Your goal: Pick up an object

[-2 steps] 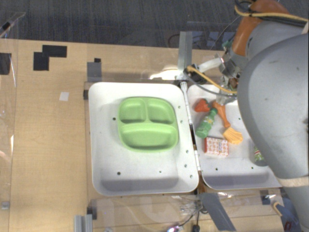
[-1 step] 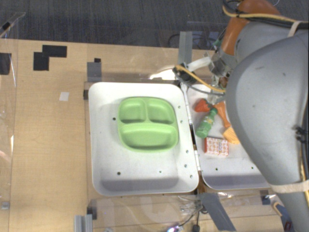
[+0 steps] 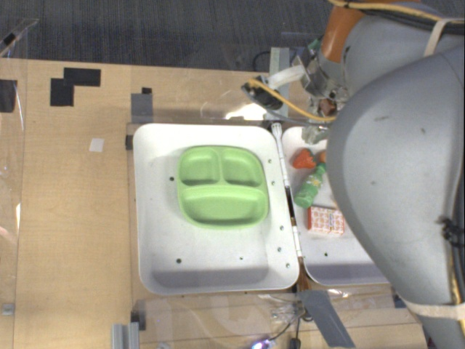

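Nearest the camera I am looking at the big grey arm (image 3: 396,187), which is covering most of the right bin (image 3: 330,264) and hiding whatever is lying under it. Just clear of the arm's left edge I am seeing three things in that bin: a small red-and-white box (image 3: 326,220) lying flat, a green bottle (image 3: 311,185) just above it, and an orange-red piece (image 3: 303,158) beyond that, near the bin's far end. The bottle is lying with its long axis slanting from lower left to upper right, its upper end close beside the orange-red piece. To the left, the left bin (image 3: 152,217) is holding a green divided tray (image 3: 221,185) sitting flat near its middle, well apart from the arm. Farther back, past the orange band, I am making out the gripper (image 3: 314,86) area above the far rim of the bins, tangled with a yellow cable (image 3: 287,104); I cannot tell how it is set from this angle. As I am judging it, the three small things are lying nearer the camera than the gripper and slightly below it in the view, so any pick there is calling for a pull back toward me and down. The bottle's slant is mattering most: a grasp would want to close across that axis.
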Motion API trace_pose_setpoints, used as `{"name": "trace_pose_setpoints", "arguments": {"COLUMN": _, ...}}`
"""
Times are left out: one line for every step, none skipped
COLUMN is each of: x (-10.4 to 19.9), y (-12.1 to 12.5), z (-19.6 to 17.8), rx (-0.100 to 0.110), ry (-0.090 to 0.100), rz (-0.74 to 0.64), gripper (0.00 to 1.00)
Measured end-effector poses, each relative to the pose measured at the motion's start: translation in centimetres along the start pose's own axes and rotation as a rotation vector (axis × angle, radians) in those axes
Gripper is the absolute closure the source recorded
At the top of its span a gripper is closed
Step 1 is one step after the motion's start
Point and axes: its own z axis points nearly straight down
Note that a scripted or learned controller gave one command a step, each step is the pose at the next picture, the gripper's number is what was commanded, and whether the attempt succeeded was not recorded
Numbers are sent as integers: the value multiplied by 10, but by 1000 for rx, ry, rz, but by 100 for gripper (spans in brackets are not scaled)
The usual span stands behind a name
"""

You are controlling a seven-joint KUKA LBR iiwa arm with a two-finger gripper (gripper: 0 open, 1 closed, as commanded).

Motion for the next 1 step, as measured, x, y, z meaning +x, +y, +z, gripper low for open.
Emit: {"name": "trace_pose_setpoints", "arguments": {"x": 4, "y": 1, "z": -6, "rx": 0, "ry": -1, "rz": 22, "gripper": 100}}
